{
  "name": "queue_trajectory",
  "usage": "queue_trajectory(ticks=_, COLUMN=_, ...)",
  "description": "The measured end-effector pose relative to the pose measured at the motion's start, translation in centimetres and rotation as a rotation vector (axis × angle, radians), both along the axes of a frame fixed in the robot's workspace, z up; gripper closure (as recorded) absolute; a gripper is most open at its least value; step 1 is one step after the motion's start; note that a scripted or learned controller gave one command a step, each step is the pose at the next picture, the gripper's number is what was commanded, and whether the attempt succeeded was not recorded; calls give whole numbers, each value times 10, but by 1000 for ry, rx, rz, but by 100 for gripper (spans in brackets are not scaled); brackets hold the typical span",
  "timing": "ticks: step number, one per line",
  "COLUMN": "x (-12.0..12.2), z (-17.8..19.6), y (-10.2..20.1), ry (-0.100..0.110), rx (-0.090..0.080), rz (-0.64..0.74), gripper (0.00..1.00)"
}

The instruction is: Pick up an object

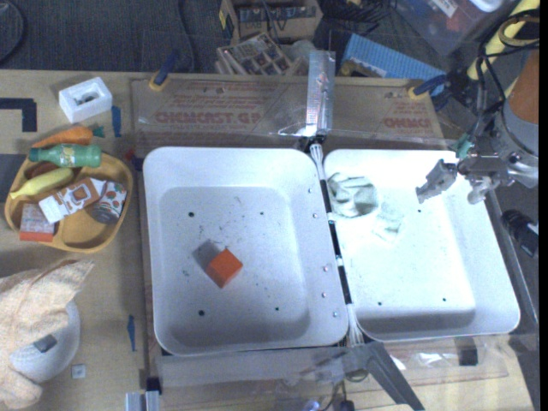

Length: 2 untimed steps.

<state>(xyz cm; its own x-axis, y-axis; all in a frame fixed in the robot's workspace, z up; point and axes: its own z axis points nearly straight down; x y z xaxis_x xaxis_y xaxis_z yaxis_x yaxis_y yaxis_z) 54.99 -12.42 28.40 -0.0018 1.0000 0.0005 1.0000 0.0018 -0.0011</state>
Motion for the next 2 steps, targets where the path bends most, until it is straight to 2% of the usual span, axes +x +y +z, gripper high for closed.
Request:
queue_trajectory(ticks=1, x=37, z=34, y=0, ry=-4, rx=-1, rz=17, gripper=0)
queue_trajectory(ticks=2, x=73, z=-93, y=37, ry=-1, rx=-1, rz=124, gripper=0)
